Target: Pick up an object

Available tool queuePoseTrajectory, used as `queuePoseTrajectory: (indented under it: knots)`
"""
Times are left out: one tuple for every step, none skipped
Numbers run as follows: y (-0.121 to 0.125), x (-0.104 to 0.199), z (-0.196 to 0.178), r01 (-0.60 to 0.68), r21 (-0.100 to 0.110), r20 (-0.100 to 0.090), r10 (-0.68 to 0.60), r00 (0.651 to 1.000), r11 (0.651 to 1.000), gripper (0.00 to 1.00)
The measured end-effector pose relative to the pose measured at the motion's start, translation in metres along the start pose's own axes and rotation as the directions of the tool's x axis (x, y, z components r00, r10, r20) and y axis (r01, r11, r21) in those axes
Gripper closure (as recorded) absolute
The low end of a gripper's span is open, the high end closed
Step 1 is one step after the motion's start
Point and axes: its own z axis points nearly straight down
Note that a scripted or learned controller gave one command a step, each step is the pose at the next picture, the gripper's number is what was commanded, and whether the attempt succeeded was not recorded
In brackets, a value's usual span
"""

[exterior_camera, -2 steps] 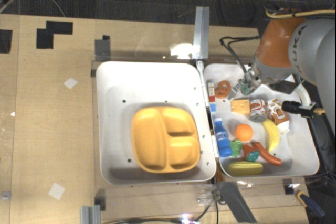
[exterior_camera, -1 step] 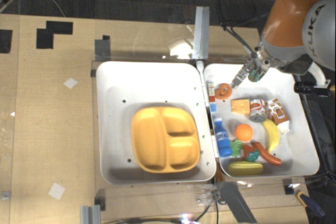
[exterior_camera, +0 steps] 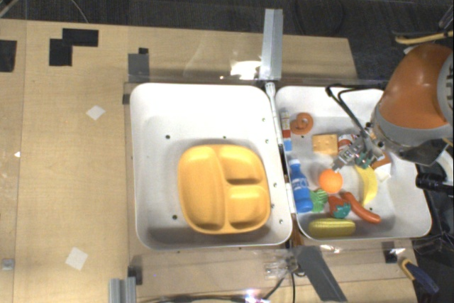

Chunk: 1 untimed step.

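camera view, arm: the grey arm with its orange band [exterior_camera: 420, 85] is reaching in from the right, hanging over the right bin [exterior_camera: 418, 223].
camera view, gripper: the gripper [exterior_camera: 356, 152] is sitting low in the right bin, just above the orange ball [exterior_camera: 330, 181] and beside the cracker-like tan square [exterior_camera: 325, 145]; whether it is released or clenched is too small and cluttered to tell, and nothing is showing as held.
camera view, right bin contents: the orange ball is lying near the middle, a banana [exterior_camera: 367, 182] just to its right, a blue bottle [exterior_camera: 299, 186] lying along the left wall, a yellow-green pickle-shaped piece [exterior_camera: 331, 227] near the front edge, a red-orange carrot-like piece [exterior_camera: 360, 208] and a teal piece [exterior_camera: 341, 210] between them, and a small brown ring [exterior_camera: 303, 123] toward the back.
camera view, left bin: the left bin [exterior_camera: 152, 124] is holding a yellow divided tray [exterior_camera: 223, 188], lying flat toward its front.
camera view, bench: the two bins are sitting side by side on the wooden bench [exterior_camera: 64, 174].
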Motion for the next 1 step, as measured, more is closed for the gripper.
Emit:
queuePoseTrajectory:
  knots:
    - [0.0039, -0.0003, -0.0093, 0.006, -0.004, 0.002, -0.006, 1.0, 1.0, 1.0]
